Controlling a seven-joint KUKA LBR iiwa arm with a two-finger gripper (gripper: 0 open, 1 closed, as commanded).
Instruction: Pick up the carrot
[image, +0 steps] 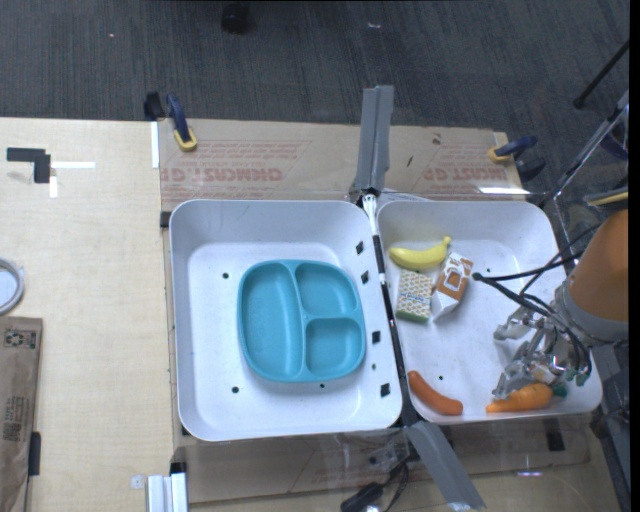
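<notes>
Right white bin (470, 225): carrot (522, 398) lengthwise left-right along near wall, claw (532, 365) above, finger state unclear.

Orange carrot (522, 398) lies flat, nearly level, in the right bin's (480, 228) near right corner, against the wall.

The pincer (522, 372) covers the left tip of the carrot (523, 398), its finger spread lost in metal clutter. The arm (608, 275) runs off the right edge; a roll of tape (8, 288) is cut at the left.
</notes>
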